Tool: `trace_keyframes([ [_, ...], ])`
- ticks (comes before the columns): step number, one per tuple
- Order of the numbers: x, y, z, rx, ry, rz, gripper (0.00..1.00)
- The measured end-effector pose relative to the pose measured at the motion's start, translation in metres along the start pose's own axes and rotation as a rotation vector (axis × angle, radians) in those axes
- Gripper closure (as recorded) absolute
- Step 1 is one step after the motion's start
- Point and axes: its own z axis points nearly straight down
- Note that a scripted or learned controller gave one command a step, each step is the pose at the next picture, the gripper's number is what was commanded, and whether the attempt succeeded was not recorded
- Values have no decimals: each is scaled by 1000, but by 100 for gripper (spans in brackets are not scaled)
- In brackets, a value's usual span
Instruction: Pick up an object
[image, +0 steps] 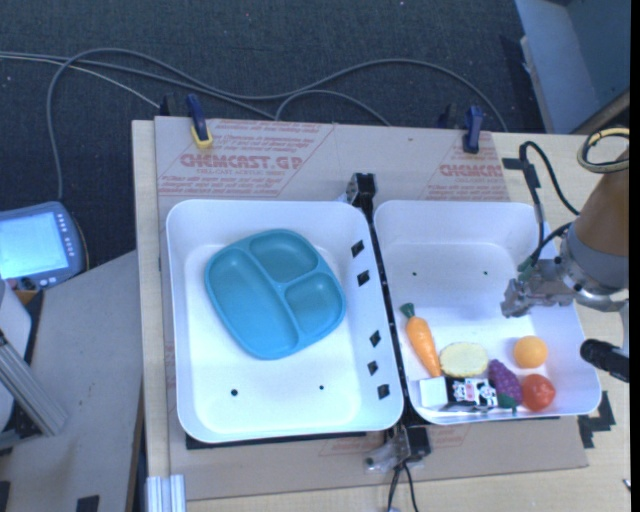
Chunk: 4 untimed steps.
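**Toy food crowded into the right bin's near corner**

Nearest to us, against the front wall of the right bin (455, 225), we see a small black-and-white box (458, 393) lying flat. Just beside it toward the bin's right front corner sit a purple bunch of grapes (504, 381) and a red tomato (538, 392), the grapes touching or almost touching the box. Behind the box rests a pale yellow, rounded piece (464, 359), and left of that an orange carrot (422, 343) lies with its green top pointing toward the divider between the bins. An orange ball-shaped fruit (530, 351) sits alone near the right wall, a little behind the tomato. These are the things we could pick from, and all of them lie on the bin floor.

The gripper (524, 296) hangs over the right side of this bin, behind the orange fruit and apart from every item; we cannot tell from this angle how its pincer is set, and we see nothing in it. The arm (603, 235) comes in over the bin's right wall.

The left bin (190, 330) holds one thing: a blue divided plate (275, 291) with three compartments, lying flat in the back half of the bin.

Both bins rest on a brown board (250, 150) held by two blue clamps (199, 120) at its far edge. Cables (300, 90) trail across the dark floor behind, and a handheld screen (35, 243) lies off the left side.
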Motion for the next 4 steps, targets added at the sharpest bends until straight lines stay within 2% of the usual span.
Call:
trace_keyframes([
  [1, 3, 10, -49, -2, 0, -2, 100],
  [2, 3, 11, -64, 2, 1, -1, 100],
  [3, 63, 8, -60, 7, 5, -6, 100],
  [4, 115, -9, -64, 8, 5, -6, 100],
])
